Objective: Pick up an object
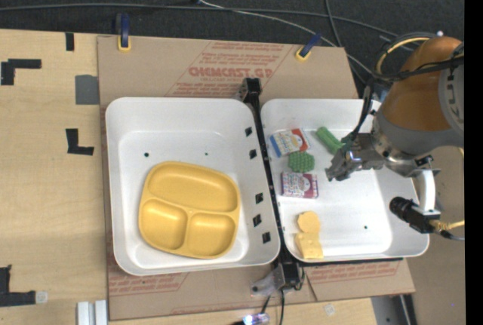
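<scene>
The right bin (377,240) holds several small objects: a white and red packet (288,141), a green textured piece (301,162), a green bar (327,139), a pink and white packet (299,184), a round yellow piece (308,222) and a yellow block (310,246). My gripper (341,167) hangs over the middle of the right bin, just right of the green pieces and the pink packet. I see nothing between its fingers.
The left bin (121,135) contains a yellow divided tray (189,209). A black divider (259,165) runs between the bins. The grey and orange arm (419,108) covers the right bin's far right side. Cables cross the dark surface behind.
</scene>
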Controlling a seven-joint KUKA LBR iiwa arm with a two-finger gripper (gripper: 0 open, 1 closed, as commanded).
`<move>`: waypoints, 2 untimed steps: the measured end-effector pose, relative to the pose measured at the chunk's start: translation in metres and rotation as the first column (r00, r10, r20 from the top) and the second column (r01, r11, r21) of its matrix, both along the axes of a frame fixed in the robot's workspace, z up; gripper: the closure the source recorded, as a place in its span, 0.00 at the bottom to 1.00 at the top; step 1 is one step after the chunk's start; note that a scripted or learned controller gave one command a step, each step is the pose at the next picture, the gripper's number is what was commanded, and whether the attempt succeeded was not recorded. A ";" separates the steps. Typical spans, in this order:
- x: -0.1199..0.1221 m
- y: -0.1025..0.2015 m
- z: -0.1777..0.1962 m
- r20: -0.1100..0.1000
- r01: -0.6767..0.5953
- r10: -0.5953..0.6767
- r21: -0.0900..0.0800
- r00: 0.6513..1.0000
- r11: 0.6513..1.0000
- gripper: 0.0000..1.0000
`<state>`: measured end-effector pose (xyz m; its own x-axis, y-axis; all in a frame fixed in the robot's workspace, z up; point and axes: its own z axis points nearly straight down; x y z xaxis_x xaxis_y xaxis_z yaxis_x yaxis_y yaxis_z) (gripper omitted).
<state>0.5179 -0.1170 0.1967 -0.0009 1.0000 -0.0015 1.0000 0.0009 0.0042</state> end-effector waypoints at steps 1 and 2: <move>-0.006 0.005 0.047 0.000 0.000 0.000 0.001 1.000 1.000 1.00; -0.007 0.060 0.052 -0.004 -0.005 0.005 0.002 1.000 1.000 1.00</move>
